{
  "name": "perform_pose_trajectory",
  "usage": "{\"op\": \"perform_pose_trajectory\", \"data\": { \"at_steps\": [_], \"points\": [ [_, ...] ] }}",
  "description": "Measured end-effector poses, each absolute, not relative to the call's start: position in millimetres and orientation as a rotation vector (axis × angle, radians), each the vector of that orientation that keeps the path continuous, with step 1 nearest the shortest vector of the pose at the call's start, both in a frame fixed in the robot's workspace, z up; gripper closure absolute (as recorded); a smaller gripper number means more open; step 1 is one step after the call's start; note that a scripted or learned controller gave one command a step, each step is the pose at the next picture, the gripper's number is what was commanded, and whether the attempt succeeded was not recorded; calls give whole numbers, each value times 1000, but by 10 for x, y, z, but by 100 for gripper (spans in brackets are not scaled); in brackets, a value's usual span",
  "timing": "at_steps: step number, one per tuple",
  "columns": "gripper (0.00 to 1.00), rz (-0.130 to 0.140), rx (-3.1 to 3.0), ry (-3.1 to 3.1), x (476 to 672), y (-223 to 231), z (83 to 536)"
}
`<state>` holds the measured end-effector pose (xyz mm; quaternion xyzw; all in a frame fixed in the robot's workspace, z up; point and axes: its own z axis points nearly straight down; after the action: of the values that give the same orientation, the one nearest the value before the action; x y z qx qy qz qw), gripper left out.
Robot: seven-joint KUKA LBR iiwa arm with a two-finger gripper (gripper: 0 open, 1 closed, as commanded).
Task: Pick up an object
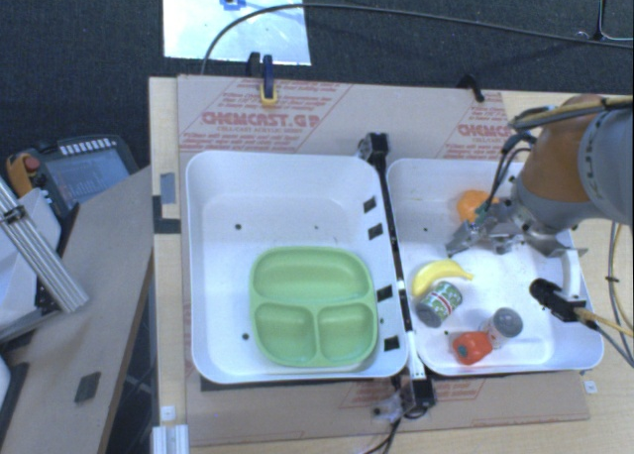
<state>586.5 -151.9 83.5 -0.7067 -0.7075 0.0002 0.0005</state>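
Curved yellow banana (439,275), smooth white bin (565,348), metal hand (464,239) near

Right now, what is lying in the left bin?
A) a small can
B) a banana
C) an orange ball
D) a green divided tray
D: the green divided tray lies in the left bin, while the banana, the small can and the orange ball are all in the right bin.

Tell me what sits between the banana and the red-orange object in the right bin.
In the camera view, a small labelled can lies between the banana and the red-orange object, right under the banana.
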Motion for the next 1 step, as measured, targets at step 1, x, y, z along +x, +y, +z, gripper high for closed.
{"op": "perform_pose_trajectory", "data": {
  "at_steps": [1],
  "points": [
    [100, -3, -2222, -2226, 5879, -1522, 957]
  ]
}}
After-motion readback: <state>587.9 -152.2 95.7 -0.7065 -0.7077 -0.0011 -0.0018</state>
